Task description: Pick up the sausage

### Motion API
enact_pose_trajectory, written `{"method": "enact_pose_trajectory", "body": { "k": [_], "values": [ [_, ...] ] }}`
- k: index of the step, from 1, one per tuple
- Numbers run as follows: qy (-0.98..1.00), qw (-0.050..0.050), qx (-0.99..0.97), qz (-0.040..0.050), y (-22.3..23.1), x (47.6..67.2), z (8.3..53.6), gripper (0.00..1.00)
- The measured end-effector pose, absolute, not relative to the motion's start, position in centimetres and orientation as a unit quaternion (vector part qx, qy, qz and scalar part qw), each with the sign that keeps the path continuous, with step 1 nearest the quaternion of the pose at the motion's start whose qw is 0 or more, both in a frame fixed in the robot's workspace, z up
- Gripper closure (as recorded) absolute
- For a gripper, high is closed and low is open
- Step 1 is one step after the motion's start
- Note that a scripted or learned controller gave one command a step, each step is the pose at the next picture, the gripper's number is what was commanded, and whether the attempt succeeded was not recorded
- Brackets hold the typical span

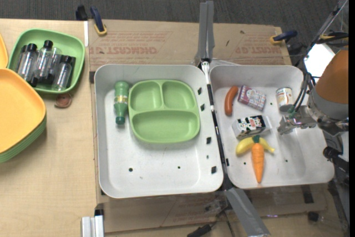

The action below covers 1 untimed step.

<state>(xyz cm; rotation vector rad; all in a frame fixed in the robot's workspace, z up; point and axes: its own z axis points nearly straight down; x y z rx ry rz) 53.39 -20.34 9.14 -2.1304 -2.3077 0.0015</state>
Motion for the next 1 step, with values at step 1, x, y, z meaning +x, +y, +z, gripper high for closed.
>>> {"method": "enact_pose_trajectory", "body": {
  "k": [1],
  "values": [
    [-0.769,0.001,-0.639,0.0003,-22.2,47.98,9.11,1.0]
  ]
}}
